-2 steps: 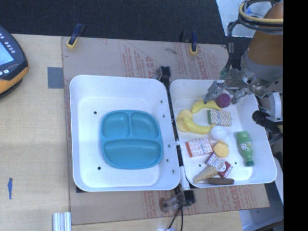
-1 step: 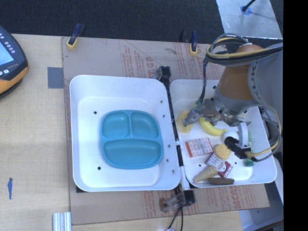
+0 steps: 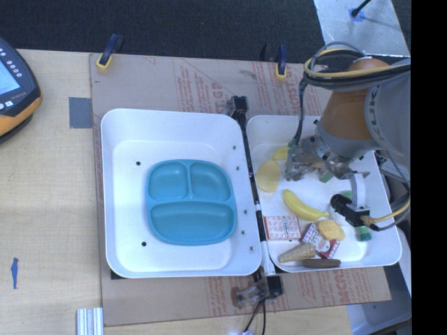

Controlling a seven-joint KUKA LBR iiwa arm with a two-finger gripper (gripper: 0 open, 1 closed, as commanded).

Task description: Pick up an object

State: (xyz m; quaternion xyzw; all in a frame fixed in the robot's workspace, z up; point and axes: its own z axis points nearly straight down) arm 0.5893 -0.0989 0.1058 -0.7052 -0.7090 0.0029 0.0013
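My gripper (image 3: 299,167) is low over the back of the right bin (image 3: 391,257), under the grey arm with its orange band. Just left of it lies a pale yellow round piece (image 3: 267,175). A yellow banana (image 3: 303,206) lies in front of it, toward the near side. Nearer the front wall are a red and white box (image 3: 282,227), an ice cream cone (image 3: 296,253), a red and white packet (image 3: 318,240), a yellow lump (image 3: 331,229) and a brown stick (image 3: 321,262). A small green piece (image 3: 325,176) peeks out beside the gripper.
The left bin (image 3: 115,187) holds a blue divided plate (image 3: 190,202). A black divider rail (image 3: 250,187) runs between the bins. A yellow and grey handheld device (image 3: 14,82) rests on the bench at far left. Another green piece (image 3: 363,234) sits by the right bin's right wall.
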